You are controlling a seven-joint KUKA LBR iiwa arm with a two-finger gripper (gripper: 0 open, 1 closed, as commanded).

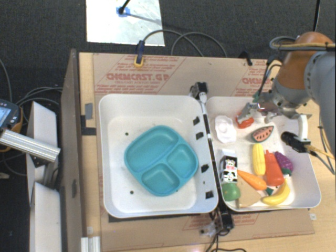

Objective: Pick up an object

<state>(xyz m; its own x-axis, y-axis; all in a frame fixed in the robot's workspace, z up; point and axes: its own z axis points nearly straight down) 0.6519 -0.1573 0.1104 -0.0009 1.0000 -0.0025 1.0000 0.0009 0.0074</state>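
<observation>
Gripper sits low in the right bin's far corner, apparently closed on a small red toy, though I can't confirm it, with the watermelon slice just below-right.

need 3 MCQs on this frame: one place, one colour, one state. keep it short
1. Where is the blue divided plate?
A. left bin
B. right bin
C. on the cardboard

2. What colour is the corn cob?
A. purple
B. yellow
C. white

3. How does the milk carton sit?
A. hanging from the tool
B. stacked on the plate
C. resting in the right bin by the divider

Answers: 1 A, the plate lies in the left bin. 2 B, the cob is yellow, beside the carrot. 3 C, the carton sits on the right bin floor, apart from the tool.
</observation>
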